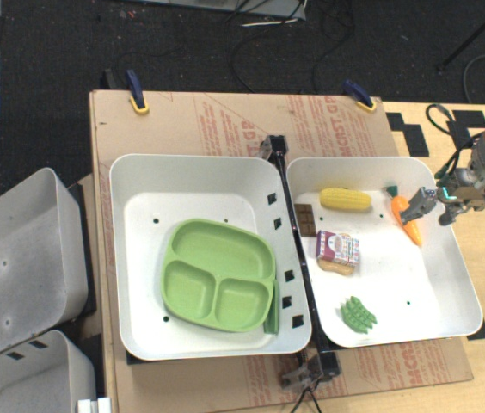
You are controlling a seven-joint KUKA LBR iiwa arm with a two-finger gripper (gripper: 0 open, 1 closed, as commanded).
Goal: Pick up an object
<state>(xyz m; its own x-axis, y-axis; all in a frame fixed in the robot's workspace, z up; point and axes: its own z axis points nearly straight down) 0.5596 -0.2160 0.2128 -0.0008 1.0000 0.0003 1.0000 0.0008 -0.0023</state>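
1. We see the gripper hanging over the far right edge of the right bin, its two fingers spread apart and clamped on nothing.
2. Directly beside the fingers, touching or almost touching the leftward one, lies an orange carrot with a small green top, slanting toward the near side of the bin; whether finger and carrot actually meet we cannot tell.
3. Further left of the gripper, near the bin's far wall, a yellow corn cob lies on its side.
4. Left and nearer to us than the gripper, a small purple-and-white packet rests mid-bin, with a dark brown block just beyond it against the divider.
5. Nearer still, a green pea pod lies toward the bin's front, well apart from the gripper.
6. Far to the gripper's left, the left bin bears a green three-compartment tray.
7. Both bins sit on a cardboard sheet held by two yellow-tipped clamps at its far edge.
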